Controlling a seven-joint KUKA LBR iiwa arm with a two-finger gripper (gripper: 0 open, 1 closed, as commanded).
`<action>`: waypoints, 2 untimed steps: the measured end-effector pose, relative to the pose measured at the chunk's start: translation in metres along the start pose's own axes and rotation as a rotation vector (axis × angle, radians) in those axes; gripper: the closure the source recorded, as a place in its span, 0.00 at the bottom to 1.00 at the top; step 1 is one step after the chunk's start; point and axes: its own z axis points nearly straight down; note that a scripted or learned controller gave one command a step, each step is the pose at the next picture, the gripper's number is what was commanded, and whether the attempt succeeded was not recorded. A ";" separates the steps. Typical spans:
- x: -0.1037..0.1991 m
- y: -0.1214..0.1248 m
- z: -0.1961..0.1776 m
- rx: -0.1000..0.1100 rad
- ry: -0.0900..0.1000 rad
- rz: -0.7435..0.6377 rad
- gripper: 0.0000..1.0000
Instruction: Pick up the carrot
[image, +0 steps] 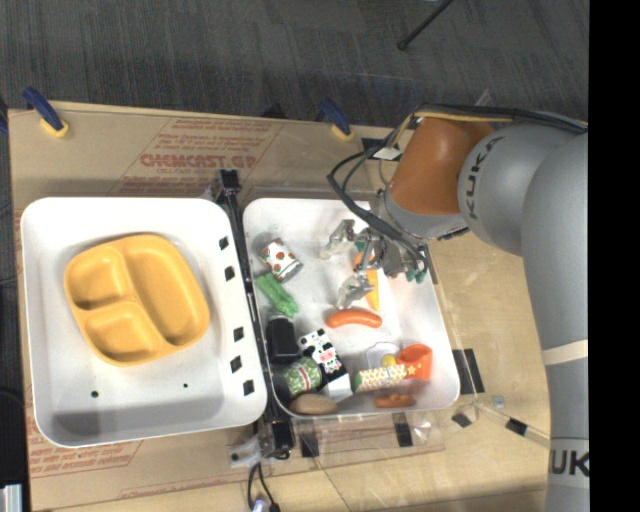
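Showing orange, the carrot (371, 287) sits between gripper (347, 264) fingers.

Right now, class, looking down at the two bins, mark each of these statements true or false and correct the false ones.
1. The yellow divided tray lies in the left bin. True.
2. The gripper hangs over the left bin. False: it is over the right bin.
3. An orange piece, seemingly the carrot, sits at the gripper's fingers. True.
4. The sausage lies on the yellow tray. False: it lies in the right bin, just below the gripper.
5. The green pepper lies near the right bin's left wall. True.
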 end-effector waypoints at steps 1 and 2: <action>-0.004 0.001 -0.016 0.004 -0.010 -0.008 1.00; 0.086 -0.020 -0.005 0.005 -0.009 -0.586 1.00</action>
